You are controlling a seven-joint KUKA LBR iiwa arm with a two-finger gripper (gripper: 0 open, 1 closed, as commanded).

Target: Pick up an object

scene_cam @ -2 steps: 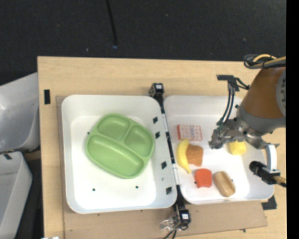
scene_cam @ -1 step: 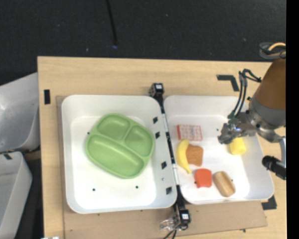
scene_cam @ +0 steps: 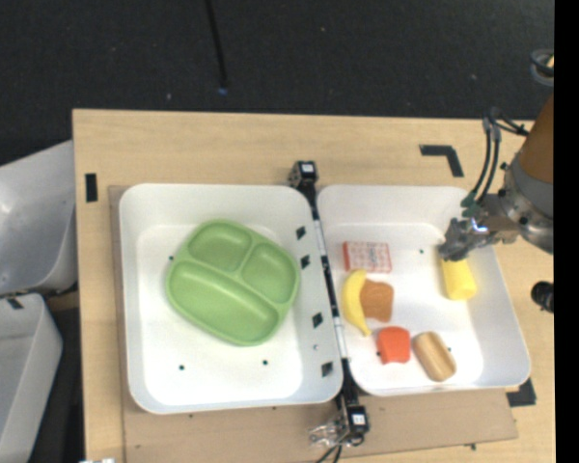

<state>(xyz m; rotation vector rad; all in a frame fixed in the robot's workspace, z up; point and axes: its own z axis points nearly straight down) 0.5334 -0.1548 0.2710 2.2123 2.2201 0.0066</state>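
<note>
In the right bin (scene_cam: 482, 355) lie several small objects. They are a yellow block (scene_cam: 458, 281), a banana (scene_cam: 352, 305), an orange-brown lump (scene_cam: 377, 300), a red piece (scene_cam: 394, 344), a tan bread roll (scene_cam: 433, 355) and a red-and-white packet (scene_cam: 367, 256). My gripper (scene_cam: 455, 243) reaches in from the right and hangs over the bin's right side. It is directly above the top end of the yellow block, close to it or touching it.
The left bin (scene_cam: 145, 355) holds a green divided plate (scene_cam: 234, 280). A row of black clips runs along the seam between the bins (scene_cam: 320, 287). The wooden bench edge (scene_cam: 270, 128) surrounds both bins.
</note>
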